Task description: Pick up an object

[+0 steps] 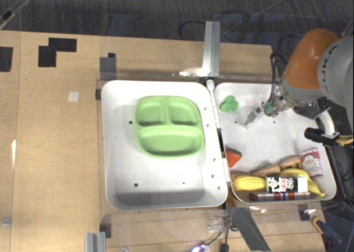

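Camera view finds the hand low in the right bin near the bench's far edge, grip unreadable, seemingly approaching, the small green object just beside it awaiting a short sideways reach.

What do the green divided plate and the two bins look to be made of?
The green plate looks like moulded plastic, matte, with soft rounded compartment edges. The left bin and right bin look like smooth white plastic, or possibly coated metal, with a faint sheen and rounded corners.
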`<control>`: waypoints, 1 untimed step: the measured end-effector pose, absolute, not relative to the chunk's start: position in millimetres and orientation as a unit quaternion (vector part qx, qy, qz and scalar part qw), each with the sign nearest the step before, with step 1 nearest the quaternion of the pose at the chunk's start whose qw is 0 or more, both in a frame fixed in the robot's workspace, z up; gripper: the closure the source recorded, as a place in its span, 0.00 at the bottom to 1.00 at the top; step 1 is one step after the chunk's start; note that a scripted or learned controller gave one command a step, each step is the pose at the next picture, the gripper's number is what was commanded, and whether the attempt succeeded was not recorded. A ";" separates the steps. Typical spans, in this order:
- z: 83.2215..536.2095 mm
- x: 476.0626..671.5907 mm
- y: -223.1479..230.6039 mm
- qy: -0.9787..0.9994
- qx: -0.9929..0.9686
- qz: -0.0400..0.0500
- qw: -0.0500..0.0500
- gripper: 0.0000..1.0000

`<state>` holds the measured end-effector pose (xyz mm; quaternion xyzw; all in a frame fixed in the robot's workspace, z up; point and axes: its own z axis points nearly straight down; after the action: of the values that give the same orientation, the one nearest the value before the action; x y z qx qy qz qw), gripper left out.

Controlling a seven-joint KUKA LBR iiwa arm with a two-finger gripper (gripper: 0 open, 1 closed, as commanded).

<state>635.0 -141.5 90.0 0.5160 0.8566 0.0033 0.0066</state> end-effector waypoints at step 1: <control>91.2 577.4 -171.6 0.835 0.550 0.002 0.007 0.00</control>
<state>577.4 -171.6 91.2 0.5497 0.8353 0.0025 0.0066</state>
